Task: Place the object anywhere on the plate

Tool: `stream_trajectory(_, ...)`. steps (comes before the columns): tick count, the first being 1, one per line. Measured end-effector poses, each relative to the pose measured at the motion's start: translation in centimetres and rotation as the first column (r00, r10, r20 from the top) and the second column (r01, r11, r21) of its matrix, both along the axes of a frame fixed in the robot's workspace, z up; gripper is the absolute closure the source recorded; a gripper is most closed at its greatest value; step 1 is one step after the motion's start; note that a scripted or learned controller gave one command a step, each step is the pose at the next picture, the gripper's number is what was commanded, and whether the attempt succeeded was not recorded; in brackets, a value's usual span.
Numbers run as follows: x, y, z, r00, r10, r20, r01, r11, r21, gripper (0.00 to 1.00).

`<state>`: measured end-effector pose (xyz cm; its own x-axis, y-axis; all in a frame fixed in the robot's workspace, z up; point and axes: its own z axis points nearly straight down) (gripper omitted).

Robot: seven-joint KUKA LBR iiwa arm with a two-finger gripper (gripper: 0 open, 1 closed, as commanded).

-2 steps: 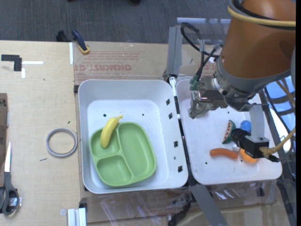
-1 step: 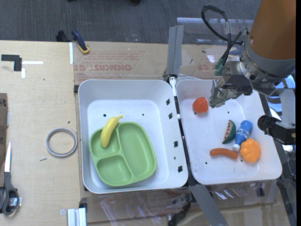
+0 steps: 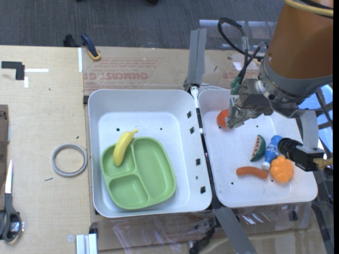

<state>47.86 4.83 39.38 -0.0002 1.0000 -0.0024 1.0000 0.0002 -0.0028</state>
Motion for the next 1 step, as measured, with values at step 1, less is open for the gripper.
stream_trajectory(1,-0.01,-1.2,1.65,1.0,-0.002,0.001,0.002,1.0,0.0,1.0)
